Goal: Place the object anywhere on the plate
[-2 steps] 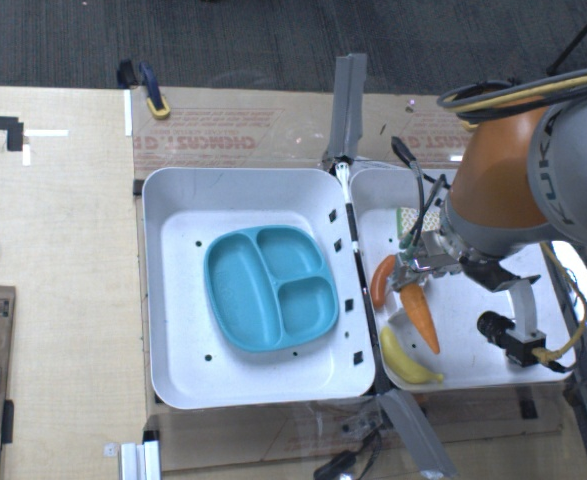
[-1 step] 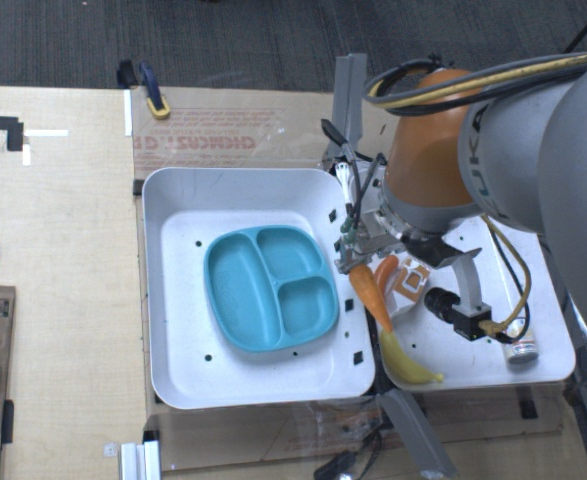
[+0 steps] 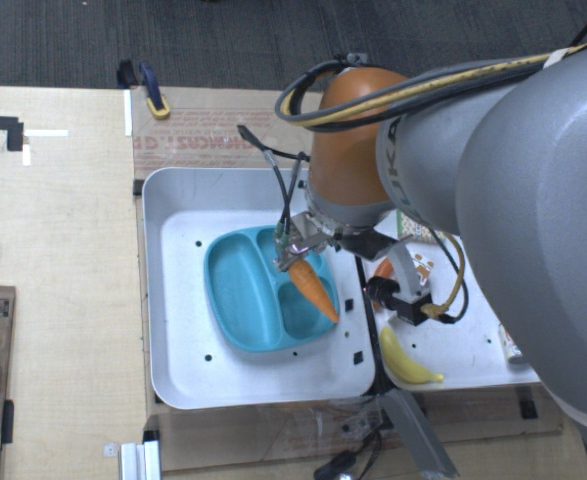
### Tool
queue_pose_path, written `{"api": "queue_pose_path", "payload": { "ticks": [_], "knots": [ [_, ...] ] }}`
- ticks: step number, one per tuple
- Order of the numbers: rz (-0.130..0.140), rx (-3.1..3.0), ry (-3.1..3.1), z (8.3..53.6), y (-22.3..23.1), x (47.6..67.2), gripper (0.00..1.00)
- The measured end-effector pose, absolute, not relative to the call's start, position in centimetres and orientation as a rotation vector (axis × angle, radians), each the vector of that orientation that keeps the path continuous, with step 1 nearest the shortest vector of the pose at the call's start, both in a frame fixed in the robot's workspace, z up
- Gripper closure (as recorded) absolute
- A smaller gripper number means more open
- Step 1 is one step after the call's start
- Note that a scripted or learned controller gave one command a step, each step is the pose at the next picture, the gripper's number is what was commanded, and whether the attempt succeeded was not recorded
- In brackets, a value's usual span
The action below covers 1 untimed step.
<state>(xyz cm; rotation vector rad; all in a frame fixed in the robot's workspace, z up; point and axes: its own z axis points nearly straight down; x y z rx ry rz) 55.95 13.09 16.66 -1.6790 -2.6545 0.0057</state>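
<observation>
The carrot [image 3: 310, 288] is seen pinched at its upper end by the gripper [image 3: 295, 255], its long axis slanting down toward the near right. It is hung over the right compartment of the blue plate [image 3: 235, 293] in the left bin [image 3: 173, 298]. A straight release should be enough, as the plate lies directly beneath.

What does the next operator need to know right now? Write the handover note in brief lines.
Gripper: low over the blue plate, shut on the carrot's top end.
Carrot: between the fingers, slanting down over the plate's right compartment.
Plate: in the left bin, two compartments.
Banana: lying in the right bin, untouched.
Done: carrot carried to the plate.
Left: release the carrot onto the plate, then lift clear.
</observation>
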Motion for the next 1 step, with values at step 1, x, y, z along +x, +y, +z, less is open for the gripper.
{"api": "queue_pose_path", "payload": {
  "ticks": [1],
  "knots": [
    [0.006, -1.679, -2.655, 16.66, 13.08, 55.95, 0.0]
  ]
}}
